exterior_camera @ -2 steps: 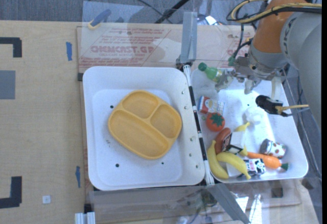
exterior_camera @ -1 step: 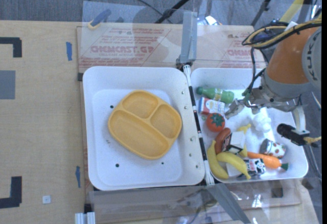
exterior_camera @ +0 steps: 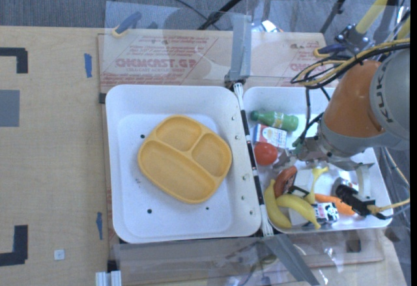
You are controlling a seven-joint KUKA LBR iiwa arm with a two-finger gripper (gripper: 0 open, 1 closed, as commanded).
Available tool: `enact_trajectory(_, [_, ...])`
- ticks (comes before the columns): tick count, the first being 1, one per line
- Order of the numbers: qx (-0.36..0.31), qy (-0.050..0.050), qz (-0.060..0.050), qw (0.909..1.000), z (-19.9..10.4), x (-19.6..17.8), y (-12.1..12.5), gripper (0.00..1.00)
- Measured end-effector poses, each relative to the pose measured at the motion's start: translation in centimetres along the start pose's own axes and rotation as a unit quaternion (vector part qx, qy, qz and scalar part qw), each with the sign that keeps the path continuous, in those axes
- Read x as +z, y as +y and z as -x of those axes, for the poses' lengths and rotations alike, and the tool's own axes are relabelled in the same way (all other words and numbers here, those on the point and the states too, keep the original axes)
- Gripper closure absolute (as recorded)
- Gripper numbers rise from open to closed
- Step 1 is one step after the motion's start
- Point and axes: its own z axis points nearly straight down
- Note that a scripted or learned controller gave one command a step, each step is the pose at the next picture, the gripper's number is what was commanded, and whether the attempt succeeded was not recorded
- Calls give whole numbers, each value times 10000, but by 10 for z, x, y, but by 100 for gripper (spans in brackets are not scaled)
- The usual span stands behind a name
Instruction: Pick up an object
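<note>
The right bin (exterior_camera: 381,223) holds several small things. A green bottle (exterior_camera: 277,120) lies at its far side, with a white and red carton (exterior_camera: 271,137) and a red tomato (exterior_camera: 264,154) below it. Nearer the front lie a brown oval piece (exterior_camera: 285,182), yellow bananas (exterior_camera: 285,208) and an orange carrot (exterior_camera: 333,203). My gripper (exterior_camera: 302,155) hangs low over the middle of this bin, just right of the tomato and above the brown piece. The wrist and orange band hide what lies beneath it. I see nothing held.
The left bin (exterior_camera: 124,167) holds a yellow divided plate (exterior_camera: 184,158). A clear plastic sheet (exterior_camera: 163,60) lies behind the bins. Cables and tripod legs crowd the back right. A grey divider bar (exterior_camera: 240,50) stands behind the gap between the bins.
</note>
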Motion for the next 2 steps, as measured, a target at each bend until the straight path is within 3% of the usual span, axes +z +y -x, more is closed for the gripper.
enact_trajectory(1, [10, -3, 13, 10000, 0, -9, 2, 100])
enact_trajectory(2, [246, 11, 8, 9997, 70, -1, -48, 100])
